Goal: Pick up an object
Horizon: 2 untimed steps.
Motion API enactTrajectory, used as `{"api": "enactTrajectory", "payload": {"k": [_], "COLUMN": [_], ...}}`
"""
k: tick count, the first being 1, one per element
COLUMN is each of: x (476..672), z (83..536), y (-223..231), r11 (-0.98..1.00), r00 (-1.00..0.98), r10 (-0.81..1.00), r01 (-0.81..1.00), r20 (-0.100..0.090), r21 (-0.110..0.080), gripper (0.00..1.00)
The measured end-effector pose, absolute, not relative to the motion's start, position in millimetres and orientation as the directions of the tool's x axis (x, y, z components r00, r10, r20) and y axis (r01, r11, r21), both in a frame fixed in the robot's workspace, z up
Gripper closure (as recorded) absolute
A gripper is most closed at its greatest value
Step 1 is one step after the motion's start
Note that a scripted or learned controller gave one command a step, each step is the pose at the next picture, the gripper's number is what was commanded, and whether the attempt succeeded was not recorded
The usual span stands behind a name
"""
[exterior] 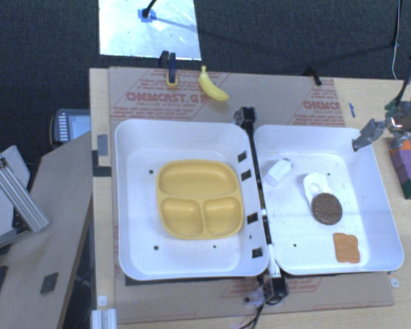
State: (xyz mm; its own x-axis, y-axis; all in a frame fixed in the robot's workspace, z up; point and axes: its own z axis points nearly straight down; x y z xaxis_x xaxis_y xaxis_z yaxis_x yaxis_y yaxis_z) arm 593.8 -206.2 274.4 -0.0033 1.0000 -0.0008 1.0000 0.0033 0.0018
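1. The bins: left bin (pixel 133 184) holds a yellow tray (pixel 195 199), far from the gripper (pixel 390 125).
2. Right bin (pixel 377 204), just below the gripper, holds the likely targets, loose and well spaced for a grasp: brown disc (pixel 327 208), orange piece (pixel 346 247), white pieces (pixel 279 171).
3. The gripper hovers at this bin's far right rim, holding nothing; whether it is apart or together I cannot tell.

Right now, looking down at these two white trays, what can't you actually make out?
- The arm: cut off by the camera view's right edge, so most of it is out of frame.
- The gripper: too small and blurred to tell how it stands.
- The small white pieces in the right bin: white on white, so their shape is unclear.
- The brown disc and orange piece: too small to identify.
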Motion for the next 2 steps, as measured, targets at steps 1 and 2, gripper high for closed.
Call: {"api": "enactTrajectory", "payload": {"k": [1,2], "x": [597.2,589.6], "z": [212.8,165.5], "y": [-202.9,-197.2], "r11": [0.003,0.002], "r00": [-0.003,-0.002], "r10": [1.0,1.0], "r01": [1.0,1.0], "r20": [0.0,0.0], "r21": [-0.002,-0.002], "gripper": [0.0,0.0]}}
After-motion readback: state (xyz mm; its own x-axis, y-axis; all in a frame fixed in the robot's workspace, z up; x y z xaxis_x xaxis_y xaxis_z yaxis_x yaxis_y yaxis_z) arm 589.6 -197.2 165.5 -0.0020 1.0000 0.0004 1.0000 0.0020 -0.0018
